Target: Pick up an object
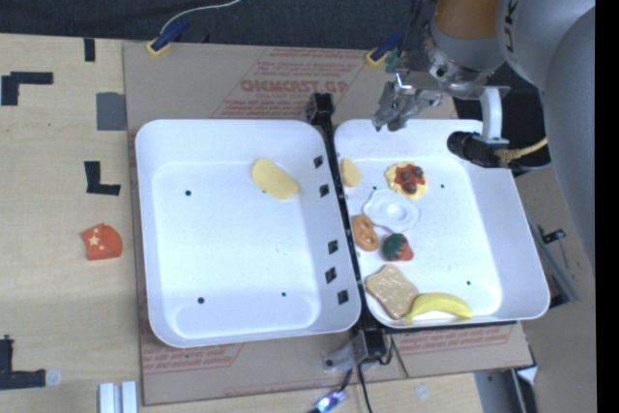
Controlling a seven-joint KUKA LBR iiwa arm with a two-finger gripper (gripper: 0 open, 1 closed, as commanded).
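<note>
Cardboard covers the table [193, 82] under two white bins; the right bin [503, 237] holds toy food, with a pizza slice [406, 178] nearest the arm. The pincer [396, 118] hangs above that bin's far rim carrying nothing, its fingers narrowly parted. Judging by this, the approach is underway; next it should move over the pizza slice and descend.

Your left bin [174, 208] offers wide bare floor around a single yellow potato [275, 179]. In the right bin [503, 237], food crowds the left half: pizza [406, 177], egg [393, 211], strawberry [397, 248], toast [390, 290], banana [440, 307]. Its right half lies open.
</note>
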